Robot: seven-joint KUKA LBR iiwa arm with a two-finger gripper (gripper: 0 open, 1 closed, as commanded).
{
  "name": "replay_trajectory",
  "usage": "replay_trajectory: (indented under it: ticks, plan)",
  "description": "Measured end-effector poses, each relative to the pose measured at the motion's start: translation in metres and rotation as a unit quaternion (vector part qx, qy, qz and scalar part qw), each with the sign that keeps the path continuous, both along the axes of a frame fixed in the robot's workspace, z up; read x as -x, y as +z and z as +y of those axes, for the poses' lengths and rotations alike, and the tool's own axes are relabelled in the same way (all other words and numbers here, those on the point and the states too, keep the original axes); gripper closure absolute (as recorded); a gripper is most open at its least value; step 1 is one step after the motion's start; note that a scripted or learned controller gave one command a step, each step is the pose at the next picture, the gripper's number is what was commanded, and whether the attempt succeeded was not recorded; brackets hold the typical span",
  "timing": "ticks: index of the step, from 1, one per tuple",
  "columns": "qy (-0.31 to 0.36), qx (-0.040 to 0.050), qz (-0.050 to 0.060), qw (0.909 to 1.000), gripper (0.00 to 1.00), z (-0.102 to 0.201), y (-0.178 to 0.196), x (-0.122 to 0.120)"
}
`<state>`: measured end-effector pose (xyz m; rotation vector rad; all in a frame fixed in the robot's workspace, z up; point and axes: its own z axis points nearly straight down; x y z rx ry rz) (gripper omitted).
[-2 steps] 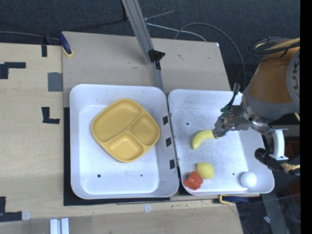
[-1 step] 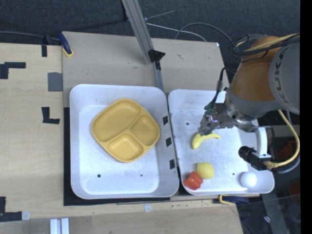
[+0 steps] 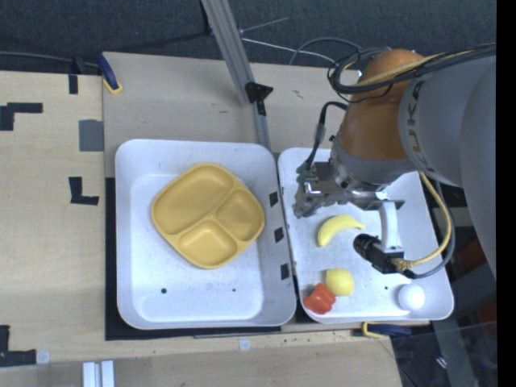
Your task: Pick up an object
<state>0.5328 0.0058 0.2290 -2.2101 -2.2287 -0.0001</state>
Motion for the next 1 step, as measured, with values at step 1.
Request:
replay_trajectory:
  ticks: [1]
  plan:
    - [0.0,0.0003,-0.001,1.0,1.0,0.0493,0.0079,-0.0103]
